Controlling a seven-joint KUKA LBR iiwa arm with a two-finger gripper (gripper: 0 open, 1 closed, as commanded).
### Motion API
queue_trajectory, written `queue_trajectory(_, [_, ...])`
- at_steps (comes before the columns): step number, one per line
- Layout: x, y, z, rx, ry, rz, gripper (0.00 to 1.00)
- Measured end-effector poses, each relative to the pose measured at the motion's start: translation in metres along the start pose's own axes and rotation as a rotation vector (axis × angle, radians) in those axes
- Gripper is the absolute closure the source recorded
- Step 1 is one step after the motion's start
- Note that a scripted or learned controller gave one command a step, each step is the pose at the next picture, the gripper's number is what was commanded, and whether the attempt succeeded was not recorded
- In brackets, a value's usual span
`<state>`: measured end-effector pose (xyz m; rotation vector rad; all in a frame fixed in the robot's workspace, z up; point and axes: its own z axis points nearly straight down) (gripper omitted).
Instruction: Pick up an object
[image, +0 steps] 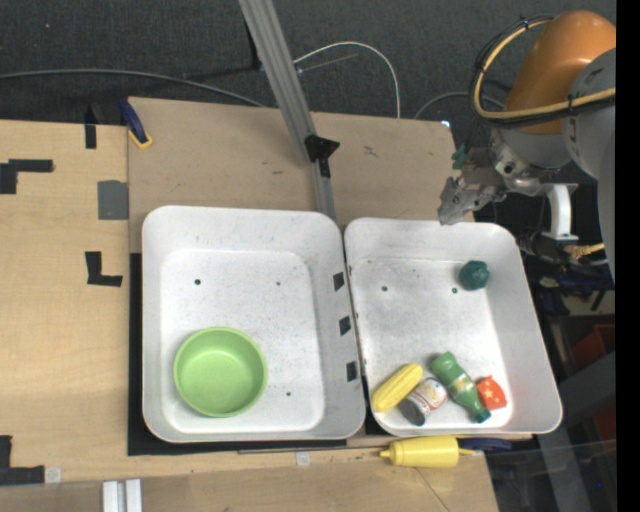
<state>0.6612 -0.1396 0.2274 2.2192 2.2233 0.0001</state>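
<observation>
My gripper (455, 208) hangs above the far rim of the right bin (420, 232), with the arm coming in from the upper right. Nothing shows between its fingers. In the right bin lie a small dark green ball (474, 274) near the far right wall, a yellow corn-like piece (397, 387), a small can (428, 399), a green bottle (459, 384) and a small orange-red piece (491, 393) clustered at the near edge. The gripper is well apart from all of them; the green ball lies closest.
The left bin (240, 225) holds a light green bowl (220, 372) in its near left corner. A yellow bottle (425, 452) lies on the bench just outside the right bin's near rim. A grey pole (285, 80) slants up behind the bins.
</observation>
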Motion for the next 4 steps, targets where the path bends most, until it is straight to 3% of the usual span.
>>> queue_trajectory(2, [0.113,-0.028,-0.011,0.002,0.002,-0.005,1.0])
queue_trajectory(3, [0.155,-0.044,-0.003,0.004,0.001,-0.003,1.0])
queue_trajectory(4, [0.209,-0.068,-0.011,0.004,0.002,-0.006,1.0])
